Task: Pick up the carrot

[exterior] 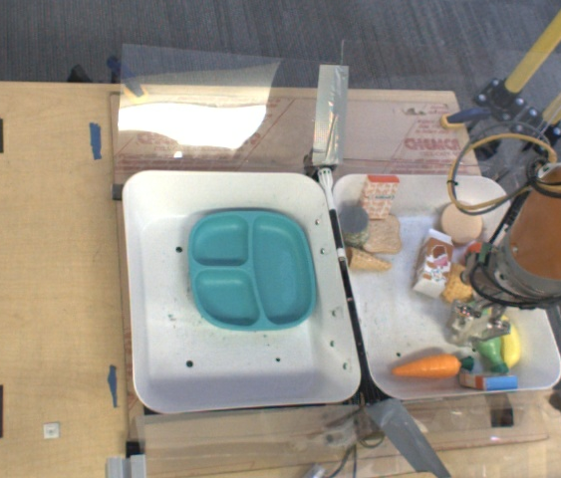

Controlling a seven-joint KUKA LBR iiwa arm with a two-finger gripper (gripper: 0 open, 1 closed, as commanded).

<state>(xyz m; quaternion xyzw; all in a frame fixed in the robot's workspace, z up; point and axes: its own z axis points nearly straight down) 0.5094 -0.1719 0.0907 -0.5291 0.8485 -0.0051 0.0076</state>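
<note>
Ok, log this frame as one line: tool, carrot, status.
tool: over right bin, above carrot | carrot: lying on bin floor near front edge, not held | status: pick not yet done

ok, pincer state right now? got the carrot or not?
Pincer: open or shut cannot be told from this angle. It hangs over the right bin; the carrot lies on the bin floor, not held.

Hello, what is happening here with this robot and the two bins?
A grey and orange robot arm reaches into the right bin, where toy food lies. Its tool hangs low near the bin's front corner, above a yellow toy. The carrot lies on the bin floor just beside it, not held. The left bin holds a teal divided plate.
</note>
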